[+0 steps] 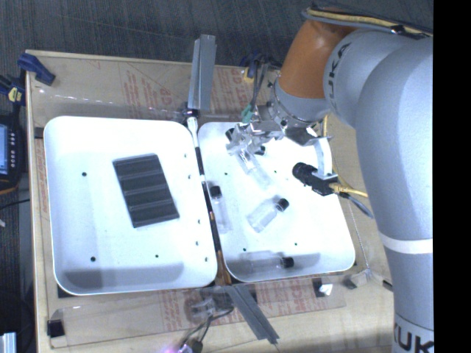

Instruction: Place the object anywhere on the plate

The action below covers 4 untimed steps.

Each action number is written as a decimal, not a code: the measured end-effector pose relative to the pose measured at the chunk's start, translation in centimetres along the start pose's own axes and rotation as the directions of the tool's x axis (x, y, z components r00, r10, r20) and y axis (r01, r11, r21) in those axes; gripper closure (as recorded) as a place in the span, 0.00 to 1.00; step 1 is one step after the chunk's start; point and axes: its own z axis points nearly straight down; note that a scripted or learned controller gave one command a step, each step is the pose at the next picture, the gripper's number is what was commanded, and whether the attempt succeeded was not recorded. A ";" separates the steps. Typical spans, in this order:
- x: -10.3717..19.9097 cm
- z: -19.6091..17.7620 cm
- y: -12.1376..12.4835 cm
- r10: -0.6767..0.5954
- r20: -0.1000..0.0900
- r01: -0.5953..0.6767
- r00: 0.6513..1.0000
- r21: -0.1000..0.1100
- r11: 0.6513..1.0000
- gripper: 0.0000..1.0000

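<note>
Clear vial (266,213), black cap, lying flat.

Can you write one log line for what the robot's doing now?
end effector: over right bin | capped vial: lying in right bin | plate: in left bin

The left bin (73,145) has lots of free room. Only a dark ridged plate (146,190) lies flat near its middle, with bare white floor all around it.

The right bin (331,234) is more crowded. The tool (246,140) hangs over its top left part, and the big grey arm (390,123) covers the right side. A clear bottle (266,213) lies in the middle. Another clear bottle (266,259) lies along the near wall, and a third (215,204) lies by the left wall. Small open spots sit between them.

A raised rim (200,175) stands between the two bins.
</note>
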 end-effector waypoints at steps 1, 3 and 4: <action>9.9 -1.3 -6.4 -0.367 0.000 0.367 0.930 0.003 0.930 1.00; 26.7 11.1 -9.4 -0.159 0.002 0.159 0.987 0.005 0.987 1.00; 22.4 9.1 -4.5 0.315 0.001 -0.315 0.949 0.001 0.949 1.00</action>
